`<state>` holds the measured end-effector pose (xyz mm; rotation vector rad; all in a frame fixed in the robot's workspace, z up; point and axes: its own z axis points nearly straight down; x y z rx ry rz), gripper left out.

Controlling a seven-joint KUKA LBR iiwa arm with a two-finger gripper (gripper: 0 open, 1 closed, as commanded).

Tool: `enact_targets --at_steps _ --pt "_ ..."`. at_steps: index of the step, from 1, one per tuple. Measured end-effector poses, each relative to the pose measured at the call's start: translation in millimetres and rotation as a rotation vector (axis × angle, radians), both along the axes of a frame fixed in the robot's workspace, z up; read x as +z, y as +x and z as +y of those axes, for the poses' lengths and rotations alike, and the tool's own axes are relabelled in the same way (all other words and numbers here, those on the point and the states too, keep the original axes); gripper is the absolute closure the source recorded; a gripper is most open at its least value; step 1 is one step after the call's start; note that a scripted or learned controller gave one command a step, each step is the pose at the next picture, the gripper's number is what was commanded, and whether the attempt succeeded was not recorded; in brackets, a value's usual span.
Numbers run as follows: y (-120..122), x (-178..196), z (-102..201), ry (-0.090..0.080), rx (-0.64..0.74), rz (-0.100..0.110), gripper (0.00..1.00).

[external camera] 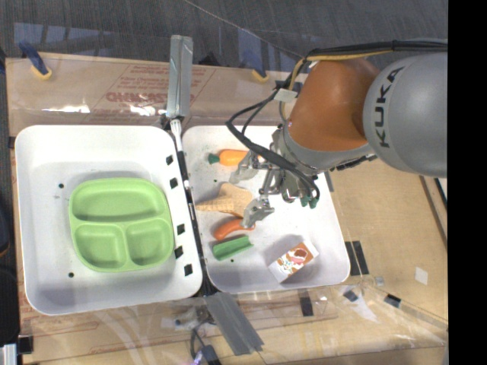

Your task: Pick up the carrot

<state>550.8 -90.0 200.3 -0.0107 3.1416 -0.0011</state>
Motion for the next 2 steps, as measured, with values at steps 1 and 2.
enact_targets --at_steps 1,2 --pt "73.4 -94.8 -21.6 0.0 -0.113 -0.01 0.0" --pt "73.1 -86.6 -19.5 -0.001 -0.104 -0.007 1.0"
